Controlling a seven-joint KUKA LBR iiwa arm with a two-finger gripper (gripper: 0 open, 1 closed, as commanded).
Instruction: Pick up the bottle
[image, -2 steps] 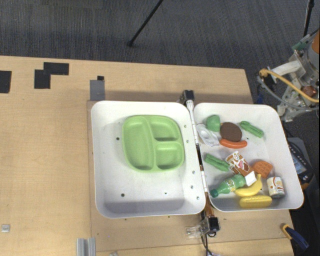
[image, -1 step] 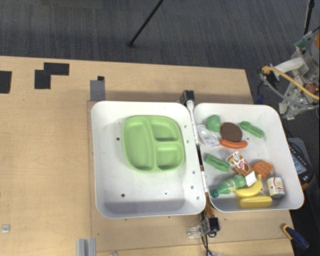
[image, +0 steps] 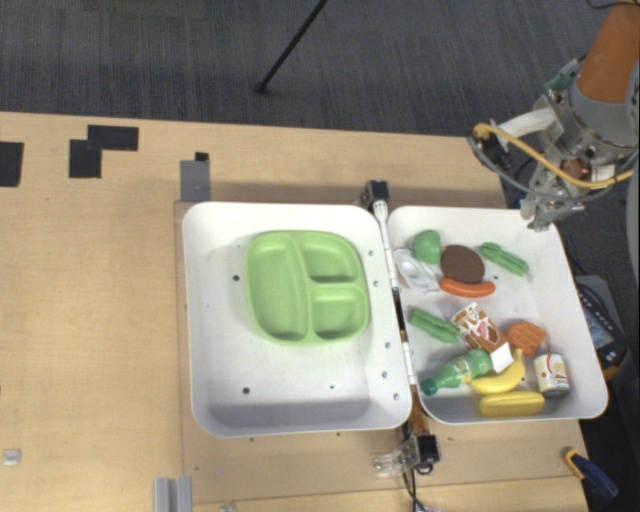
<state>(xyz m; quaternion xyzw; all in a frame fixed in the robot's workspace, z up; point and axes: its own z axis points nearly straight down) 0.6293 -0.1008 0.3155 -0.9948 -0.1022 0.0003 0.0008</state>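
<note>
**Gripper above right bin's far corner, bottle in the bin**

Arm (image: 600, 70) comes in from the upper right. Gripper (image: 545, 212) sits over the far right corner of the right bin (image: 585, 395), at its rim. Can't tell how far it's open — fingers are too small and blurred. Nothing visible between them.

Bottle (image: 455, 372) — green, lying on its side in the near part of the right bin, cap end pointing toward the left wall. Its body touches the banana (image: 500, 380) on its right. Well apart from the gripper.

Other stuff in the right bin:
- yellow block (image: 511, 403) just below the banana
- small can (image: 551, 374) at near right
- orange piece (image: 526, 336) above the can
- printed packet (image: 475, 326) mid-bin
- brown disc (image: 462, 262) on top of an orange sausage (image: 468, 288)
- green pieces at far left (image: 427, 245), far right (image: 504, 259) and mid-left (image: 433, 325)

Left bin (image: 215, 400) holds a green tray (image: 305, 285) with three compartments, lying flat near centre.
</note>
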